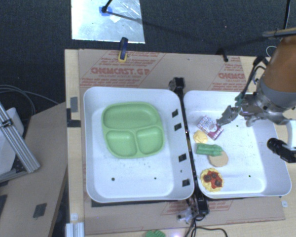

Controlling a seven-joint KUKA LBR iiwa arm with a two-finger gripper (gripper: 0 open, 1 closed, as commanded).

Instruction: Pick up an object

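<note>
Looking down on the right bin (274, 181), we see the tool (226, 117) low over its far left part, tips just beside a pink-and-white packet (207, 125); whether it is released or clenched we cannot tell. Our arm (281, 78) slants in from the right. Nearer lie a yellow piece (201, 137), green piece (208, 149), tan disc (218, 159) and red-topped yellow round (212, 178). The left bin (96, 177) holds a green divided tray (133, 130).
</note>
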